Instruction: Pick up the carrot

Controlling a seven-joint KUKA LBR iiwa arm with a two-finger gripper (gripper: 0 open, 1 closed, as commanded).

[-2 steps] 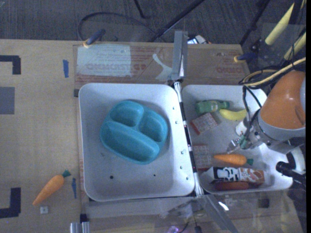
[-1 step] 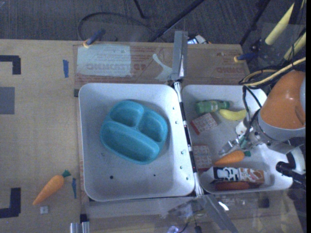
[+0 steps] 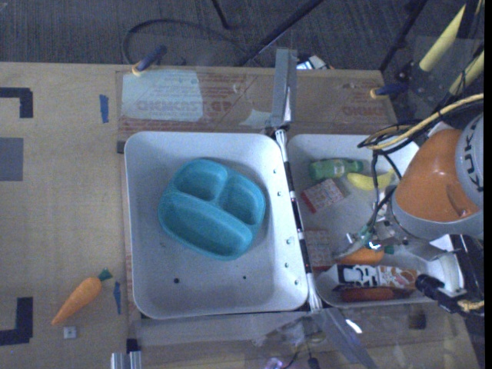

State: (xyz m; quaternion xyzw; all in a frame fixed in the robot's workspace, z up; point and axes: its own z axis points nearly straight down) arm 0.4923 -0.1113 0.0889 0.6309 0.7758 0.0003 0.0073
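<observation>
A small orange carrot (image 3: pixel 363 257) lies in the right bin (image 3: pixel 329 214), near its front, just above a dark snack bar (image 3: pixel 375 274). My gripper (image 3: pixel 360 244) hangs directly over this carrot, right at its top edge, and I cannot see whether it touches it. The grey arm with its orange band (image 3: pixel 430 183) reaches in from the right and hides the bin's right side. A second, larger carrot (image 3: pixel 77 299) with a green top lies on the wooden bench outside the bins, at the front left.
The left bin (image 3: pixel 146 283) holds a blue divided plate (image 3: pixel 213 207). In the right bin are a green bottle (image 3: pixel 335 167), a yellow banana (image 3: pixel 369 181) and a small red-and-white packet (image 3: pixel 323 196). Cables (image 3: pixel 400 133) loop above the arm.
</observation>
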